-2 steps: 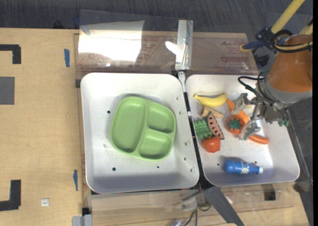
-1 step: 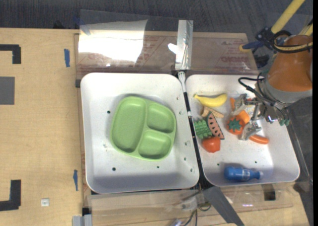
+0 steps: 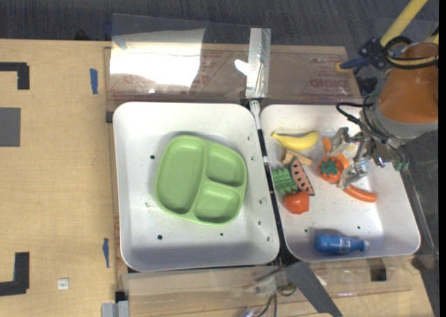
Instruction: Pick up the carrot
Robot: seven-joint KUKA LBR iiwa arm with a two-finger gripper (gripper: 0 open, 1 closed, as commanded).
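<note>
So in the camera view, the metal two-finger claw (image 3: 355, 157) is hanging low in the right shallow white plastic bin (image 3: 403, 235), and honestly I can't tell how far apart its prongs are; it's a tangle of shiny bits and wires from this angle. Nothing visibly sits between them.

The little orange tapered plastic carrot (image 3: 361, 194) lies flat on the bin floor, just below and beside the claw, pointing slantwise toward the right wall.

What I'd worry about: right next to the claw there's a round orange-red toy fruit with a green top (image 3: 330, 169), nearly touching it. Same colour family, so grabbing the wrong thing looks like a real risk. The carrot is also slim, smooth and glossy, lying low, so the prongs could skid off and flick it away, or close above it.

Other stuff: a curved yellow plastic banana (image 3: 296, 141), a watermelon slice toy with dark seeds (image 3: 301, 174), a ridged green toy (image 3: 282, 180), a red tomato-ish toy (image 3: 297, 202), a blue plastic bottle (image 3: 339, 243) on its side. The left bin holds a matte green divided plate (image 3: 201, 178).
</note>
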